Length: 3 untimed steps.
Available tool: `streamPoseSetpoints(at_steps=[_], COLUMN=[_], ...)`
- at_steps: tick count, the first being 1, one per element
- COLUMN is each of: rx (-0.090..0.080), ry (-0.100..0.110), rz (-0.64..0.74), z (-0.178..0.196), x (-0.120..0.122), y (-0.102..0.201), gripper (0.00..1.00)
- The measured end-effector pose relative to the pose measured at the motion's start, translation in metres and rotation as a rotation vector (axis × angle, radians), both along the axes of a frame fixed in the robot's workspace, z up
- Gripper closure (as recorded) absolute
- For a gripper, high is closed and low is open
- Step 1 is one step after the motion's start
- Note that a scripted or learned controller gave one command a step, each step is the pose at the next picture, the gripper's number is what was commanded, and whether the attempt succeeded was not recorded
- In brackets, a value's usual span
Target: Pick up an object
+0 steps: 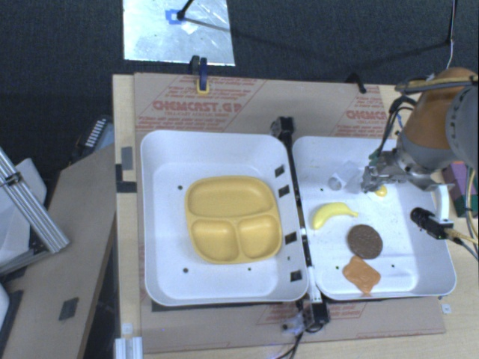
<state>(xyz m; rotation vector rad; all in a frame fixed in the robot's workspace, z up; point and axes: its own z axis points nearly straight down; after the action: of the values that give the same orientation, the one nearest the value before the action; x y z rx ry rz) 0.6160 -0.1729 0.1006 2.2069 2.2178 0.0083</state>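
The right bin (426, 275) holds a yellow banana (332, 214), a round brown patty (364, 241) and an orange flat piece (361, 274) near its front. A small yellow item (381, 191) lies just beside my gripper (372, 179), which is low over the bin's back part, to the right of a small pale grey item (335, 182). The arm's grey body and orange band reach in from the right and hide the bin's back right corner. Nothing is visibly held.
The left bin (161, 200) carries a yellow divided plate (230, 219) in its middle. Black clips run along the seam between the bins (293, 215). Bare white floor lies at the right bin's front right (419, 264).
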Motion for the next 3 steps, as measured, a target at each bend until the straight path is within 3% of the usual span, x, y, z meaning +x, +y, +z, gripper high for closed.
streamPoseSetpoints(at_steps=[2,3], rx=[0.002,0.004], ry=[0.003,0.008], rz=[0.000,0.001], z=[0.129,0.160], x=[0.008,0.009], y=[-0.009,-0.009], gripper=[1.00,1.00])
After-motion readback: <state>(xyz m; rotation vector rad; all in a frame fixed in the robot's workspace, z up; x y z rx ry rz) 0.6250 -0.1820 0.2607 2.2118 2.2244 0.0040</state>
